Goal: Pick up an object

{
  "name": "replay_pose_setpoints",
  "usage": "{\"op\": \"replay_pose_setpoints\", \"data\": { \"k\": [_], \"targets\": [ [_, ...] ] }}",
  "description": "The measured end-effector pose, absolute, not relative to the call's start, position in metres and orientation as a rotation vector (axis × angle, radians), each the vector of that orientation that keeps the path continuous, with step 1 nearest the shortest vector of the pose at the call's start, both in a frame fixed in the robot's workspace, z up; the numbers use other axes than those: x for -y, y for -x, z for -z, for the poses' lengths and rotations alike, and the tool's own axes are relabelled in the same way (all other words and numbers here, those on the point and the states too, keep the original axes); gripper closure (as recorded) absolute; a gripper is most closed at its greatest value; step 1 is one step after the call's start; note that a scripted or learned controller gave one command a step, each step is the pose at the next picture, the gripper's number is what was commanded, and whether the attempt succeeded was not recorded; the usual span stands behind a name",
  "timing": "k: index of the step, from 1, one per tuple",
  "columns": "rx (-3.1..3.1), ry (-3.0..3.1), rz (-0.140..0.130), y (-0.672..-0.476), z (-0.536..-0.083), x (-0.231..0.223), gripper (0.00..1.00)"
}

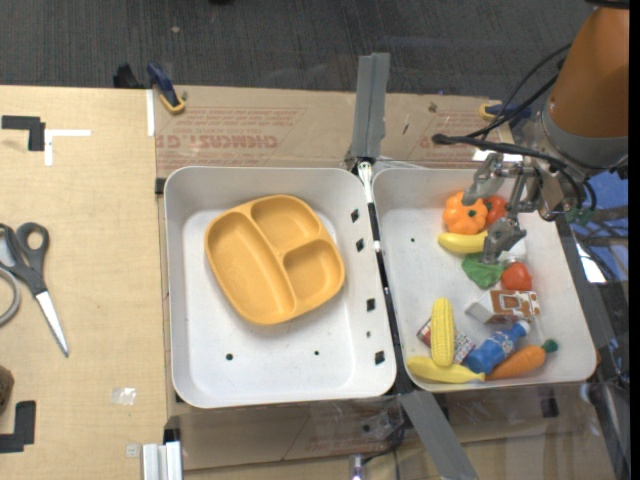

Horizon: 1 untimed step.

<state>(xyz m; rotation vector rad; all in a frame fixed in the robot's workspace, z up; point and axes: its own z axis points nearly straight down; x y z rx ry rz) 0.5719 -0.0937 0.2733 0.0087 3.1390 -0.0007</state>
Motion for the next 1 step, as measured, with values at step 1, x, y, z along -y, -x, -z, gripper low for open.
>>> {"op": "replay_pose_setpoints", "data": {
  "k": [1],
  "targets": [
    [-3.140,0.003,0.000,-0.6311,-0.1539,0.1392,0.00]
  ]
}}
